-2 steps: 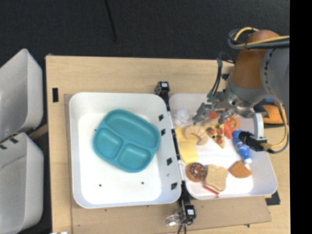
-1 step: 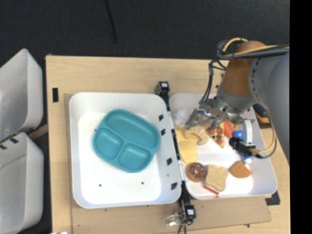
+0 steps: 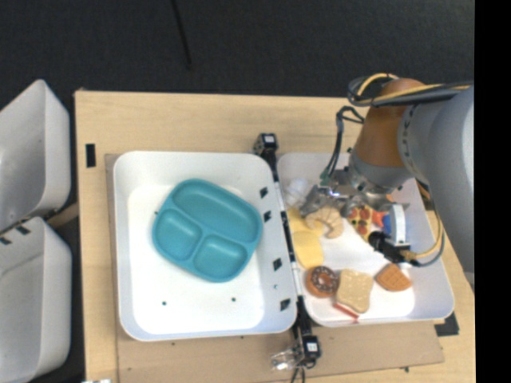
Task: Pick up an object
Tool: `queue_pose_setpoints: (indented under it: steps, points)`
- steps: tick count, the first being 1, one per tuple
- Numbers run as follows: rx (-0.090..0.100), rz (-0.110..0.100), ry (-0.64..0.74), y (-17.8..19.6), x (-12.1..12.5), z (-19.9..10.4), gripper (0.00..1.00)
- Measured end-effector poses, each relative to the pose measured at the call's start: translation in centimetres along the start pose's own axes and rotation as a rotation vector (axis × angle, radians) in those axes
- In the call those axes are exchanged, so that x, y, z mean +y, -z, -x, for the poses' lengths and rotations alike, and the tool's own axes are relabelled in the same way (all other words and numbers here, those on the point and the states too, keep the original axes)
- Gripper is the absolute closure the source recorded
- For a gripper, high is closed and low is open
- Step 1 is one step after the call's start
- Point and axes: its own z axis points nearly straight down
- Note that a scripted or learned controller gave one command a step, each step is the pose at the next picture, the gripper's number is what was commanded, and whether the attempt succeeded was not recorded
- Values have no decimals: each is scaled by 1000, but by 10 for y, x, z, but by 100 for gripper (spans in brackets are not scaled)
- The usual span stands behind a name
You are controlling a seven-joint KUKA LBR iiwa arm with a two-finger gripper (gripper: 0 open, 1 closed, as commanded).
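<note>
Honestly, the risks here come from crowding. Starting at the left, the left bin (image 3: 128, 214) holds a teal divided plate (image 3: 208, 229), well apart from me and no concern for this pick. Across the divider, the right bin (image 3: 427, 290) is where my choices lie: a yellow cheese slice (image 3: 306, 242) near its left wall, a chocolate donut (image 3: 322, 280) just below it, a piece of toast (image 3: 354, 290) touching or nearly touching the donut, and a small brown cookie (image 3: 392, 278) further right. My claw (image 3: 334, 202) sits low in the upper part of this bin, over a pale item (image 3: 330, 227) just above the cheese, and I cannot tell from here how it stands, nor whether anything is in it. A cluster of small red and yellow bits (image 3: 366, 215) lies just to its right.

I judge the cheese is too flat to get under, so a grasp there may slip off. Beside that, the bin wall stands close on my left and could be bumped. The neighbouring bits could be nudged aside or pinched along with my target.
</note>
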Motion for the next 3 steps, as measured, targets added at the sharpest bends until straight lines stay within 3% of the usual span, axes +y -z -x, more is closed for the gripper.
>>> queue_pose_setpoints:
  steps: [1,3]
  points:
    - [1,3,-5,11,1,1,100]
    - [0,7,5,118,6,0,100]
